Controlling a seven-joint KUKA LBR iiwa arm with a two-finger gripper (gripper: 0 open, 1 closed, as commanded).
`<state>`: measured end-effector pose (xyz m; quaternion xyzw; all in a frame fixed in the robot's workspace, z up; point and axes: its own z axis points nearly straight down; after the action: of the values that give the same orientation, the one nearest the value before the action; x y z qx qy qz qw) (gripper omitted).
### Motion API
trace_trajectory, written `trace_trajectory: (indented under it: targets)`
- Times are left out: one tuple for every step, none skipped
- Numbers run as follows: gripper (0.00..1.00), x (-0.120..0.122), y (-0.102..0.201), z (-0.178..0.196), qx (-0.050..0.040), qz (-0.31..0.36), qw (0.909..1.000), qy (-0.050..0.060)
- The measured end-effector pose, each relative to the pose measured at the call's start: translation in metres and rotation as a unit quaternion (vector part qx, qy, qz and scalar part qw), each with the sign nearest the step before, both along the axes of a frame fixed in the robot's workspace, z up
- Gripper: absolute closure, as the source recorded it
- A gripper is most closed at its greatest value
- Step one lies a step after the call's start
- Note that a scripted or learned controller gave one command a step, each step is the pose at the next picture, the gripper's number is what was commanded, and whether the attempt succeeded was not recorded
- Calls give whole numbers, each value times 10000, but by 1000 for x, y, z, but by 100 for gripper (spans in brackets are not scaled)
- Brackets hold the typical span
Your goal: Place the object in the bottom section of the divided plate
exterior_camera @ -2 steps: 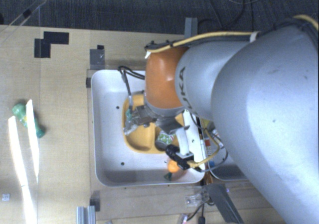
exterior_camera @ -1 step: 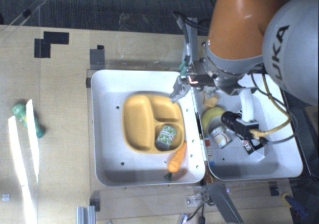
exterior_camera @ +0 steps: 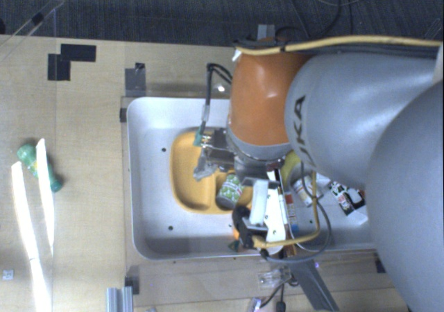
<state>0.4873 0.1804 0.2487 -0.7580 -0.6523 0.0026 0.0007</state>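
Bench inventory, taken outward from the yellow divided plate (exterior_camera: 189, 172), nearest the viewer first.

1. Bin (exterior_camera: 142, 165), white and shallow. Its near rim runs below the plate; the plate lies on its floor, toward the left half.
2. Wrist hardware: white bracket with looped cables and an orange fitting, just below and right of the plate, over the bin's near edge.
3. Object (exterior_camera: 229, 191): a small can-like item with a green and white printed label. It stands at the plate's lower right rim, touching or overlapping it; which section it occupies cannot be told, since the arm covers that side. Its long axis appears roughly upright, slightly tilted.
4. Gripper (exterior_camera: 208, 161): grey metal parts project left from the wrist over the plate's middle. The object lies just right of and below them, close beside. Whether the claw is spread or closed, and whether it has hold of anything, cannot be told.
5. Arm (exterior_camera: 333, 130): orange band and grey body, covering the plate's right part and beyond.
6. Green toy (exterior_camera: 38, 165), well left of the plate, outside the bin.
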Motion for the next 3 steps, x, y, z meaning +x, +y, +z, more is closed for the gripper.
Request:
trace_trajectory:
  targets:
    - [0, 0, 0, 0, 2, -6, 10000, -2]
    - [0, 0, 0, 0, 2, -6, 10000, -2]
    - [0, 0, 0, 0, 2, -6, 10000, -2]
